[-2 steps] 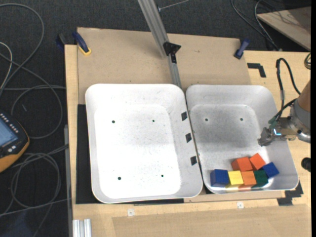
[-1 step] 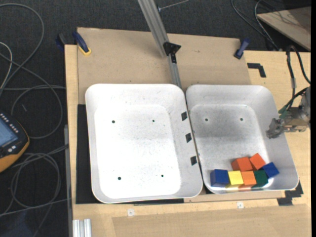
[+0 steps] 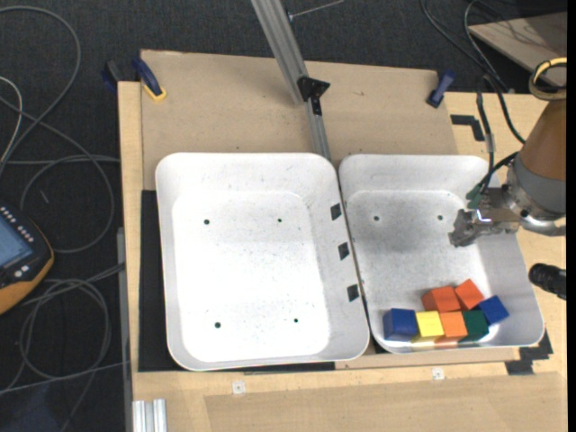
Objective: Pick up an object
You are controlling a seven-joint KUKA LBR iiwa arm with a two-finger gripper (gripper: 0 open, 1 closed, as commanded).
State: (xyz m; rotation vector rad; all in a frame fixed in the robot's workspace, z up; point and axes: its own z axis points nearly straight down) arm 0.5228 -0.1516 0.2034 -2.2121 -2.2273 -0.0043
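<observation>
Orange block (image 3: 442,298) among coloured blocks (image 3: 445,314)

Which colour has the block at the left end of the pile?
Blue, seen in the camera view.

The arm (image 3: 546,165) reaches in from the right, its hand (image 3: 464,229) angled down and leftward

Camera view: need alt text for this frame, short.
A grey arm with an orange band reaches in from the right, its gripper above the right bin, up-frame of a cluster of coloured blocks (orange, yellow, blue, green) packed in that bin's near right corner. The left bin sits beside it on a wooden bench.
</observation>
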